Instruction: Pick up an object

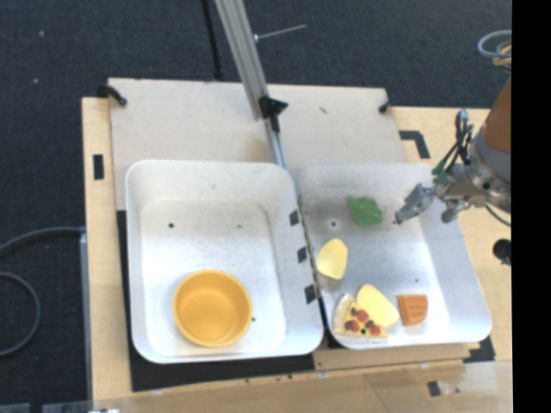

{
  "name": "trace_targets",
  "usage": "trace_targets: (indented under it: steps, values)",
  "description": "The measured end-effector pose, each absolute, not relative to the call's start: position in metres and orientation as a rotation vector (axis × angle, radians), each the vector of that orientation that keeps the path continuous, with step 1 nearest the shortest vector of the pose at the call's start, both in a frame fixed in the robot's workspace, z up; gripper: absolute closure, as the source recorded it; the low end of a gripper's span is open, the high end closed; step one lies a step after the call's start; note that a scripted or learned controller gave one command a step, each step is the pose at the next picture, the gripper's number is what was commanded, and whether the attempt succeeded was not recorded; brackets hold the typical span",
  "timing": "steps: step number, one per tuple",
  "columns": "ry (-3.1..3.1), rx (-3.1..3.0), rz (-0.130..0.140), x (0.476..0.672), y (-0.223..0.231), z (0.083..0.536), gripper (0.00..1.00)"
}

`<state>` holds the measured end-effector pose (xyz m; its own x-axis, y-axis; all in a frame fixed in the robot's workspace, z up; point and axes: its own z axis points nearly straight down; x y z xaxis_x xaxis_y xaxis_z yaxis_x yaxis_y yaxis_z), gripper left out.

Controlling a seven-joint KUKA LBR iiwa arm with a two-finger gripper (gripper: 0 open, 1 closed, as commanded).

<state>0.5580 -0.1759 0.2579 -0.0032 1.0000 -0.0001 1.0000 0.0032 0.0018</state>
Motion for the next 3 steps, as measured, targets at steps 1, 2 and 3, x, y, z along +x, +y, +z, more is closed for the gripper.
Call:
trace_targets:
  steps: [1, 2, 3]
  values:
    - [2.223, 2.218, 0.003, 0.558, -0.176, 0.258, 0.0]
    - [2.223, 2.223, -0.006, 0.562, -0.18, 0.196, 0.0]
    - [2.221, 2.223, -0.005, 0.559, -0.19, 0.149, 0.0]
